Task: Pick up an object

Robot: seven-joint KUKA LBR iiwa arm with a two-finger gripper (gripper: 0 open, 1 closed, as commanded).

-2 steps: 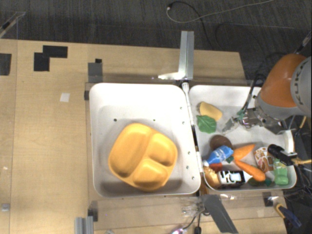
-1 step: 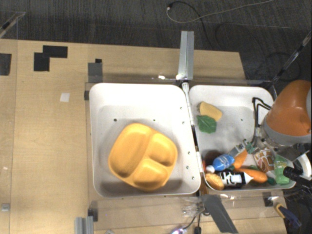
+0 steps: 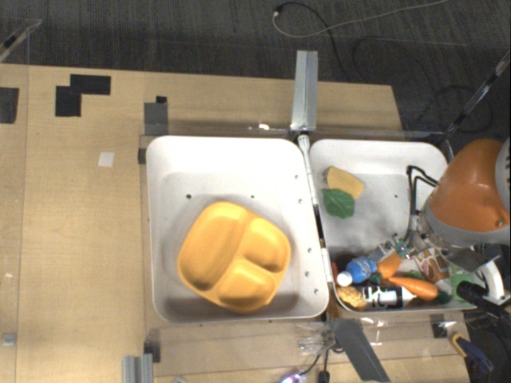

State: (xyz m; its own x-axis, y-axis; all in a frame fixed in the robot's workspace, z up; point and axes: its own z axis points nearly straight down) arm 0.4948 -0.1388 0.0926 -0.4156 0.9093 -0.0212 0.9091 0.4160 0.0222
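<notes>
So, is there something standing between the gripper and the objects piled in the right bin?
The arm's orange band and wrist cover the gripper itself, so I cannot tell. The orange carrot, the blue-capped bottle and the dark bottle lie crowded together, touching, just below it.

One fixed cam above bench [image 3: 72, 238] — slanted down, both bins [image 3: 164, 214] in frame.

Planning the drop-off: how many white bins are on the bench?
2. The left bin holds a yellow divided tray. The right bin holds the small objects, clustered at its near end, with the arm over its right side.
</notes>
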